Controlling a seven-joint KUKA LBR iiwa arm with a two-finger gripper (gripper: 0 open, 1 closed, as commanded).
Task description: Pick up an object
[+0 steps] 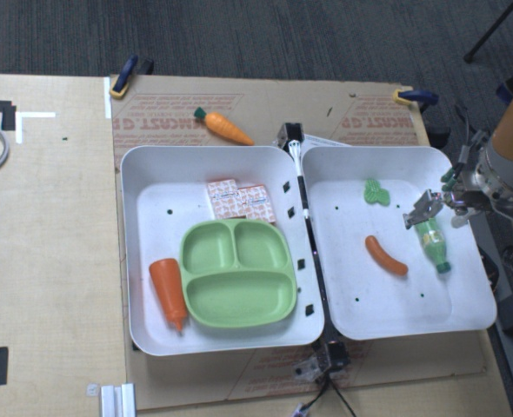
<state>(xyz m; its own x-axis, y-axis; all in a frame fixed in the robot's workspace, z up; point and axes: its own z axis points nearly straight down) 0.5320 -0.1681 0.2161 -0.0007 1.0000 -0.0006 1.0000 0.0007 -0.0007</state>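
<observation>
My gripper (440, 213) hangs over the right side of the right bin (352, 315), its fingers spread and open. Just below it lies a small clear bottle with a green cap (434, 245), its upper end between the fingertips; I cannot tell whether they touch it. A brown sausage (386, 255) lies to the left of the bottle in mid-bin. A small green leafy toy (376, 193) sits nearer the bin's far wall.
The left bin (148, 174) holds a green divided plate (237, 273), an orange carrot-shaped toy (168, 292) and a red-and-white packet (237, 200). A toy carrot (223, 126) lies on the cardboard behind the bins. Clamps (123, 76) hold the cardboard's far corners.
</observation>
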